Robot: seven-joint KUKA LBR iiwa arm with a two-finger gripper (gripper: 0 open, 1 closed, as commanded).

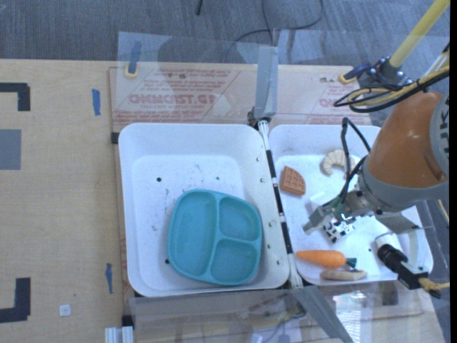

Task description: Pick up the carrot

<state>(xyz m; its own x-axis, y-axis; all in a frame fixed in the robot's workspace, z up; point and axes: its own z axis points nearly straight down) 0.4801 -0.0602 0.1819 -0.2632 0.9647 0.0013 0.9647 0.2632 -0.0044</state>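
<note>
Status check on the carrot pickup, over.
Claw hovering in right bin, above carrot. Carrot lying on bin floor, not held. Beige piece right beside it.

Bench (57, 213): pale wood, marked with black corner brackets and short blue tape strips. Left bin (143, 163) and right bin (300, 138): white, the left speckled with dark flecks. Divided plate (214, 238): teal. Carrot (321, 258): orange with a green tip. Waffle piece (292, 181): reddish-orange, grid-patterned. Croissant (334, 161): pale tan. Arm (407, 152): grey with an orange band. Gripper (330, 224): grey, bearing a black-and-white checked marker.
</note>
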